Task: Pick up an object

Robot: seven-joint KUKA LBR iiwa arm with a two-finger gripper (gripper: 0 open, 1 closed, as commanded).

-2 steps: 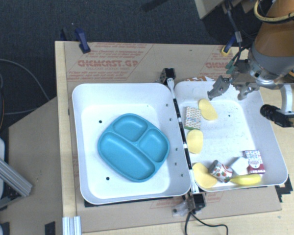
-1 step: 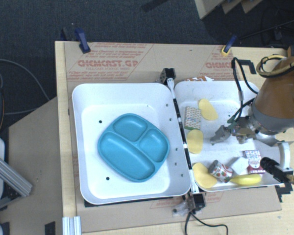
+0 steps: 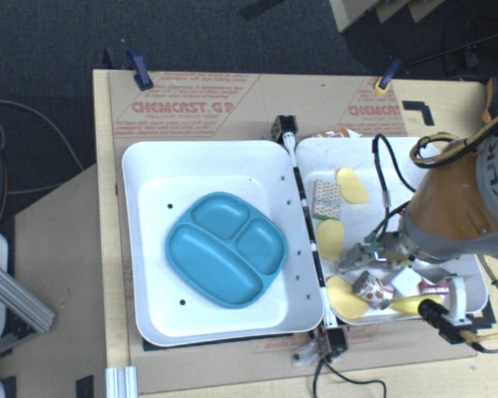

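Down in the right bin, near its front edge, the gripper hangs over a small packet among yellow pieces. Whether it is spread or pinching, I cannot tell. Best lower straight, centred on one item, then lift slowly.

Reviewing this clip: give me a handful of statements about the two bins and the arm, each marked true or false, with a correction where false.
1. A blue divided plate lies in the left bin. True.
2. The arm is over the left bin. False: it is over the right bin.
3. Several pale yellow pieces, such as the one at, lie in the right bin. True.
4. The blue plate has been moved into the right bin. False: it sits alone in the left bin.
5. The claw is low among the right bin's clutter. True.
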